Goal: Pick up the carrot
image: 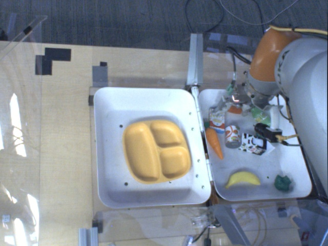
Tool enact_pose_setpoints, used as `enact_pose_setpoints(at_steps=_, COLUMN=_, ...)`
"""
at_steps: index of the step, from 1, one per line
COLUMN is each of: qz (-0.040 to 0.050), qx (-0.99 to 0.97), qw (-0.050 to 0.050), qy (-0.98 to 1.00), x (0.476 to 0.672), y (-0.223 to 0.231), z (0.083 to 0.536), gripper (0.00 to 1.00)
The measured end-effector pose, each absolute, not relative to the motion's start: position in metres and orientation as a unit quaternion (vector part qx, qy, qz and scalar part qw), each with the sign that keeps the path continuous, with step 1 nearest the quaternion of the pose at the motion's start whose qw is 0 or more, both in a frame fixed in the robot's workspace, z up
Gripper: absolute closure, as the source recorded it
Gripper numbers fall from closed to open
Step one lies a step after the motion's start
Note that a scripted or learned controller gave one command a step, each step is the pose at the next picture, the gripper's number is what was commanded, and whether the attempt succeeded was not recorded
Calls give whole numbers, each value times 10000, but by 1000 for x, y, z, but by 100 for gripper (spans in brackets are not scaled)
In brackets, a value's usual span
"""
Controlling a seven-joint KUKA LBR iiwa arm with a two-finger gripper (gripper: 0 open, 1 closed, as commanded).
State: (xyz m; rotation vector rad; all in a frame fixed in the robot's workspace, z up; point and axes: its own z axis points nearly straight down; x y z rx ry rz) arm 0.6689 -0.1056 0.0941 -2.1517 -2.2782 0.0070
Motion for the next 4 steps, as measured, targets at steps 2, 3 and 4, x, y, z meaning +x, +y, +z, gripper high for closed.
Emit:
enact_pose_setpoints(at_steps=2, qz=-65, qx=-7177, qw=-77, qy=-6963, x=616, y=-106, z=103, gripper=0)
enact_pose_setpoints(at_steps=3, qz=-28, qx=-7689, qw=-34, qy=-6393, x=662, y=-118, z=115, gripper=0)
enact_pose_setpoints(at_steps=4, qz=-109, qx=-8107, qw=-105, qy=-5853, x=611, y=-89, z=98, gripper=0)
